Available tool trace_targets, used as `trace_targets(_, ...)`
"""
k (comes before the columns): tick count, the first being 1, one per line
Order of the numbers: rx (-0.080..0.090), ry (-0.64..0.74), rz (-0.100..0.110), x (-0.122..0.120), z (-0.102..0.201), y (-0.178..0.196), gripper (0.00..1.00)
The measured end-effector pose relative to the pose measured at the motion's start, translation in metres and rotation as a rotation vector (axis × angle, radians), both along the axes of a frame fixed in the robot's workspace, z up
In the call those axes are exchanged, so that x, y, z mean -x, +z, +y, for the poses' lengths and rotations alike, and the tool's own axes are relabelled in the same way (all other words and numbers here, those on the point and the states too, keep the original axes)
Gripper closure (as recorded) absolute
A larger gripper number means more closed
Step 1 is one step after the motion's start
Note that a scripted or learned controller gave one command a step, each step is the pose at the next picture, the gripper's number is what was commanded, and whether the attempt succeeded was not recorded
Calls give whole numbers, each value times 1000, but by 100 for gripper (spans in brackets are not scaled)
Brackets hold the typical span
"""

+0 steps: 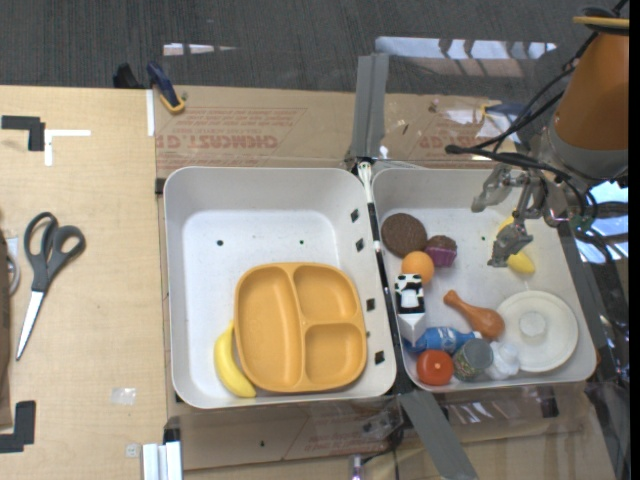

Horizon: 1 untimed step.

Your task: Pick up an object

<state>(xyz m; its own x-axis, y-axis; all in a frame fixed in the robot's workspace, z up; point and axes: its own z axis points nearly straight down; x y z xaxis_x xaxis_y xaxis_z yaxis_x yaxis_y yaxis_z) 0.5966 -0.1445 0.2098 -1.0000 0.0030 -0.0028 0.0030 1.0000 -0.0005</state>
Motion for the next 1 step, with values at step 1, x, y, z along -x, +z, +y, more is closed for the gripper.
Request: trace_targets(1, 0, 213, -1, 40, 41, -117, 0)
